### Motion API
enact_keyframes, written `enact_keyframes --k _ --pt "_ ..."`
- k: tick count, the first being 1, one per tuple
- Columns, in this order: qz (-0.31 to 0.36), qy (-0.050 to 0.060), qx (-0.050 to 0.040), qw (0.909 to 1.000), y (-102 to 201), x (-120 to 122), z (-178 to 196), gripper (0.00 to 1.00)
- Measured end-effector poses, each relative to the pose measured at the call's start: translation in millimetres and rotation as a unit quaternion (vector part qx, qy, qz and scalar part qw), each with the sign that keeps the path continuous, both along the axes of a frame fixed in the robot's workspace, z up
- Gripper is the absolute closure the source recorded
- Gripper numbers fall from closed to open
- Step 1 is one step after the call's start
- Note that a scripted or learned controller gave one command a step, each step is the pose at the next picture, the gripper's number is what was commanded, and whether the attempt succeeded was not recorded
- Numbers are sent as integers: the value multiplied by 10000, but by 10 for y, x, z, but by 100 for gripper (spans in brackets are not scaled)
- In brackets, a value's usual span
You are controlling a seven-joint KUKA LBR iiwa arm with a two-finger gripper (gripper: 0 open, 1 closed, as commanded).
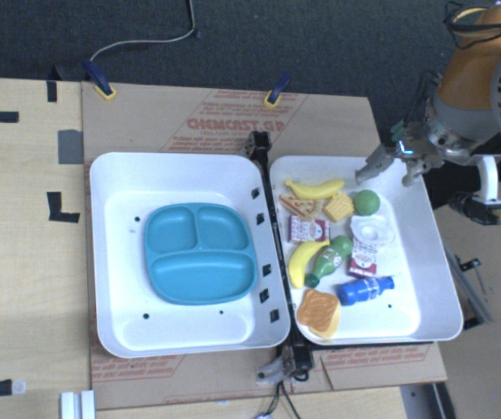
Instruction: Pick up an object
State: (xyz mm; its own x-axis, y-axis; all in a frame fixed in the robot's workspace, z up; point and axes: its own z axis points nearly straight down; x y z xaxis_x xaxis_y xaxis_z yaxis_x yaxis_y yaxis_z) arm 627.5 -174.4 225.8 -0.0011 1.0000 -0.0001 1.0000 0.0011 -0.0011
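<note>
Toy food fills the right bin (425,234), beside the left bin (111,234) with its blue plate (200,253): bananas, packets, a blue bottle (364,290), a green ball (367,202) near the far edge. Probably light, hard, slippery plastic; the ball's sides look the easiest hold. Over the far right corner, the gripper (390,168) has its fingers spread, holding nothing.

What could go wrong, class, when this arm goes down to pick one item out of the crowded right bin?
1. The toy foods lie packed together: the green bottle touches the lower banana, so a grasp may catch two items or knock one aside.
2. The gripper hovers over the right bin's far rim and could clip it on descent.
3. The round lime may roll away.
</note>
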Motion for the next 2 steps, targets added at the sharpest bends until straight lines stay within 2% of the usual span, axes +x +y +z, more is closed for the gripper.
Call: enact_keyframes --k 1,2 --pt "24 57 17 10000 95 339 -1410 0" --pt "-3 -18 -9 10000 263 -247 -1393 0"
